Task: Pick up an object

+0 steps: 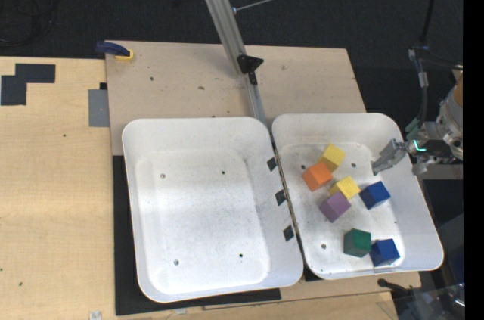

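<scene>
Left bin point(151, 141): white, shallow, nothing for the task in it. It sits on the counter point(181, 80) edge to edge with the right bin point(423, 231), which holds all the candidates.

Right bin, reading left to right: orange cube point(318, 175), with a yellow cube point(333, 156) just above and beside it; purple cube point(334, 206) touching a second, smaller yellow cube point(347, 187); green cube point(358, 243); blue cube point(374, 195) just right of the small yellow one; a second blue cube point(385, 251) against the green one near the bin's lower rim.

End effector point(389, 156): enters at the right edge, over the upper right part of the right bin. Its grey fingers point left and down toward the cluster. Opening width: cannot tell from this slant. Nothing visible between the fingers.

Key relation: the upper blue cube is the nearest object, lying just below and slightly left of the fingertips. The cubes have no long axis to align to. Judgement: a short move down-left would reach it; the touching small yellow cube could crowd the grasp.
</scene>
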Controlling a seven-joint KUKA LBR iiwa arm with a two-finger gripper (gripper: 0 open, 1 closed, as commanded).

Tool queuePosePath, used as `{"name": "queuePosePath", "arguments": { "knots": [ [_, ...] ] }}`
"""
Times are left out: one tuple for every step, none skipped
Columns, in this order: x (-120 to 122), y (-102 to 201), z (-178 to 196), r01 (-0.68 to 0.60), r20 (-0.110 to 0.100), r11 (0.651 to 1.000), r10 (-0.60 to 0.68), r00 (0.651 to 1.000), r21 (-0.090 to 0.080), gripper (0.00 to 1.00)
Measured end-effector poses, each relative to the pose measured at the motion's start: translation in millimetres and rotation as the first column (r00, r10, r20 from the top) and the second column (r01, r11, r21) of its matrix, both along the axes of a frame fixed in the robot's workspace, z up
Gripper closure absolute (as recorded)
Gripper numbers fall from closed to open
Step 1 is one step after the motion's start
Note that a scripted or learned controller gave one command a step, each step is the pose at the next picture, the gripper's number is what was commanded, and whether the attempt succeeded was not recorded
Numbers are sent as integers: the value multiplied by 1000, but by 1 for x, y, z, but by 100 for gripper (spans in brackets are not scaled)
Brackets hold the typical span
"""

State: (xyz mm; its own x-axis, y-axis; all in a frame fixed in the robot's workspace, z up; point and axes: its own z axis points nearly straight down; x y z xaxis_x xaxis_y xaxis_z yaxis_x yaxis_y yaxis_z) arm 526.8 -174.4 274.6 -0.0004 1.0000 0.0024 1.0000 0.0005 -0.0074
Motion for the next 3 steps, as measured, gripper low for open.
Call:
{"name": "queuePosePath", "arguments": {
  "knots": [
    [1,-1,2,1,4,1000,-1,1000,-1,0],
    [-2,-3,-42,1,0,1000,-1,1000,0,0],
    [-6,-8,-105,1,-2,1000,-1,1000,1,0]
  ]
}}
